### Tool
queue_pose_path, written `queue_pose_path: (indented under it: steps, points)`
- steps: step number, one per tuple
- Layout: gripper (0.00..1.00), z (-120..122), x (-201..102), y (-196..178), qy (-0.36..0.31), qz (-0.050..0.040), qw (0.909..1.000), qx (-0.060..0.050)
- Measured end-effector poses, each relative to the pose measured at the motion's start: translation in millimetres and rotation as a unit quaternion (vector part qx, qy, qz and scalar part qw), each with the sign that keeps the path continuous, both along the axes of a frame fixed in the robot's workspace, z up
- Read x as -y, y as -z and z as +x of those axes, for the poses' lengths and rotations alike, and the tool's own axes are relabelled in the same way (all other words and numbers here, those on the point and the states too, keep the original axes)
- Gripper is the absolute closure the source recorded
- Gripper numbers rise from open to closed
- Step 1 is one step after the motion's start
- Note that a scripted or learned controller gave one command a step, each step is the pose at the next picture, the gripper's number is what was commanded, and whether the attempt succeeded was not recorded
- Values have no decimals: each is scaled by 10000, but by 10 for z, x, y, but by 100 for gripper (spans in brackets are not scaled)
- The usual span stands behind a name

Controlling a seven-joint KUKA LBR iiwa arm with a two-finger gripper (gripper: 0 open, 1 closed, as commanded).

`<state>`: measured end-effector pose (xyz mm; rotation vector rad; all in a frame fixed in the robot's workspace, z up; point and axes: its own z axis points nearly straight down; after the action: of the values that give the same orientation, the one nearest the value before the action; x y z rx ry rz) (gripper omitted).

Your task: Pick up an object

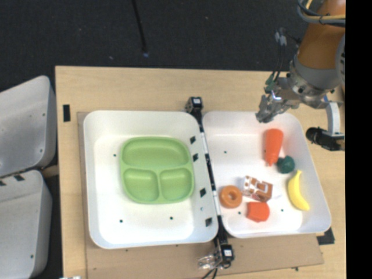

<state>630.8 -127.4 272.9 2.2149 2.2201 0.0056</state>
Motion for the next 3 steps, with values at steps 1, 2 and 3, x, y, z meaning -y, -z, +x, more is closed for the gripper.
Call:
queue_pose_path:
  steps: [1,2,3]
  points:
    - [100,-106,-479,149,-10,4,10000,-43]
    - [100,-91,-926,150,-15,7,10000,-45]
    - [100,-147,-1445,96,-21,13,10000,-46]
